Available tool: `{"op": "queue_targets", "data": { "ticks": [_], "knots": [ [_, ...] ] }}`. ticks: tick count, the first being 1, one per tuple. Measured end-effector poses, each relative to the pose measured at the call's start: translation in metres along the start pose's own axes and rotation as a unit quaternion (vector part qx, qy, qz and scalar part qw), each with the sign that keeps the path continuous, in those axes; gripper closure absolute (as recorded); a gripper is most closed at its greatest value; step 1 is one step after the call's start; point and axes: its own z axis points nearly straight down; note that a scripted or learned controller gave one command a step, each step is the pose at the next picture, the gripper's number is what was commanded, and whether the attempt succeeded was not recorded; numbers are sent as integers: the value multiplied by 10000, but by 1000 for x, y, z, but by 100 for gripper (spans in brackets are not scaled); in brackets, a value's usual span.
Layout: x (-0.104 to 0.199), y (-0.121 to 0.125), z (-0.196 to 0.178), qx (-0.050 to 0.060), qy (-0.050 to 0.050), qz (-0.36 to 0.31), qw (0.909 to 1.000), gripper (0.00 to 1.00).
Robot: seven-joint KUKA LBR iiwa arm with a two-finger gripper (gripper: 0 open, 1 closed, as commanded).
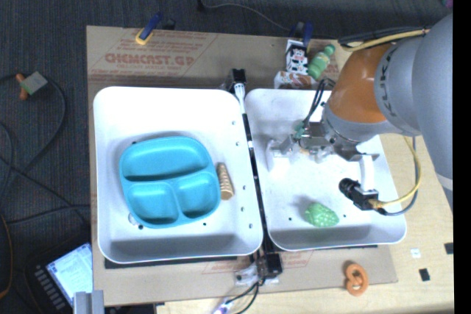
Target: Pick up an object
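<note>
A bumpy green object (321, 215) lies near the front of the right bin (390, 232). My gripper (298, 145) is low over the middle of that bin, behind and slightly left of the green object, well apart from it. The grey arm with its orange band (360, 95) covers the bin's back right. In the left bin (110, 232) a blue divided plate (168, 180) sits flat, and a small brown cylinder (224, 181) lies against its right edge.
A black connector with a yellow cable (358, 193) hangs from the arm over the right bin. Behind the bins stand a small printed box (295, 59) and a green item (320, 64). An orange ring (356, 277) lies on the bench in front.
</note>
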Motion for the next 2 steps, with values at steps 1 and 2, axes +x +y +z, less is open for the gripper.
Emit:
{"op": "queue_targets", "data": {
  "ticks": [1,2],
  "knots": [
    [-53,-65,-49,89,4,2,10000,0],
    [-9,-27,14,56,-4,-5,10000,0]
  ]
}}
